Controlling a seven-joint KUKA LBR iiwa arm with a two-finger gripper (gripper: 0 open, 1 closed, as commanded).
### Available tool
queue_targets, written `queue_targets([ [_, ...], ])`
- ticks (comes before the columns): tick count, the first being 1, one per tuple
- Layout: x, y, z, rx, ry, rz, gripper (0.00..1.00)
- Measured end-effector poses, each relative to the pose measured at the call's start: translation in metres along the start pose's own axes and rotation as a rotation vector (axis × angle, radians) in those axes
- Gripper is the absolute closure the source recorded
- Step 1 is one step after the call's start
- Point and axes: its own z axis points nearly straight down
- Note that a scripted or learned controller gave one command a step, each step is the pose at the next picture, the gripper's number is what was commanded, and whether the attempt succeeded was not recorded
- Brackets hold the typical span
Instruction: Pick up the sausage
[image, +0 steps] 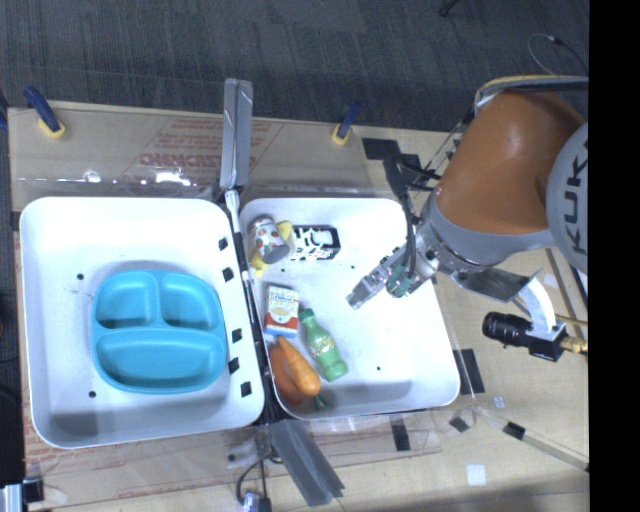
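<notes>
Sausage (293, 371): orange-brown, lying at near left corner of right bin (425, 385), beside green bottle (322, 345). Left bin (40, 400): blue divided tray (158, 332). Pincer (366, 291): above right bin, grasping nothing; finger state cannot be told.

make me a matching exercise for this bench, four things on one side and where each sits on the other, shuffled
Things:
1. blue tray
2. carrot
3. green bottle
4. gripper

Places:
A. over the bare floor of the right bin, right of the toys
B. near the right bin's front left corner
C. in the left bin
D. lying just right of the carrot

Pairs: 1-C, 2-B, 3-D, 4-A
</notes>
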Motion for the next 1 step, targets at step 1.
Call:
queue_targets([
  [1, 0.0223, 0.0067, -0.0056, -0.002, -0.003, -0.478, 1.00],
])
